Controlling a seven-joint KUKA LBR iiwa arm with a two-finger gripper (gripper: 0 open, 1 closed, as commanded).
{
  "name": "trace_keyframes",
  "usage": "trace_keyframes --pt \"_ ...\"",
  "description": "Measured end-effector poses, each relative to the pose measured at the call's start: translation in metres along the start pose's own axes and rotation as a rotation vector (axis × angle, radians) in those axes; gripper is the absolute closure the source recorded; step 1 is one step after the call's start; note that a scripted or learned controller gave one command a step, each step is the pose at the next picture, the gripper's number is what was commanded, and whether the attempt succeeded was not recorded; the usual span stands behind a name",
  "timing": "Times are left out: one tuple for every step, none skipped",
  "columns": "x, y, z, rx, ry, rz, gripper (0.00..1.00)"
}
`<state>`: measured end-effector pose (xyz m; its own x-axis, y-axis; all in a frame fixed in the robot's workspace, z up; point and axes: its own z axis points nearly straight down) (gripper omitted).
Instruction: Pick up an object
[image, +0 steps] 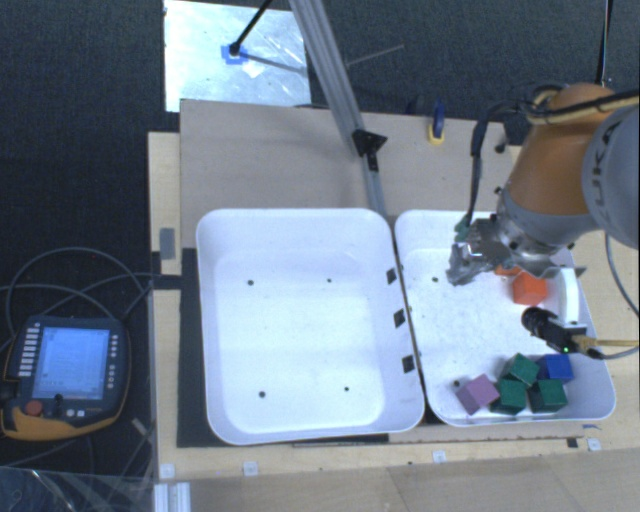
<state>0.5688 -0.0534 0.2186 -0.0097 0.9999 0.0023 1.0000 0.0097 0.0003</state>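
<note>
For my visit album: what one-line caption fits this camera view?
Robot arm's tool over the right bin, above blocks heaped in its near corner.

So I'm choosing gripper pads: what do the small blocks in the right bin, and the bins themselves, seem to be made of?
The blocks, like the purple one and the green ones, look like matte painted wood or foam: flat colour, crisp edges, no shine. Which one is unclear. The right bin and left bin look like smooth moulded white plastic, with rounded corners and rims.
</note>
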Motion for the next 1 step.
trace_keyframes --pt "0.0569 -0.0095 0.0055 0.0 0.001 0.0 1.0"
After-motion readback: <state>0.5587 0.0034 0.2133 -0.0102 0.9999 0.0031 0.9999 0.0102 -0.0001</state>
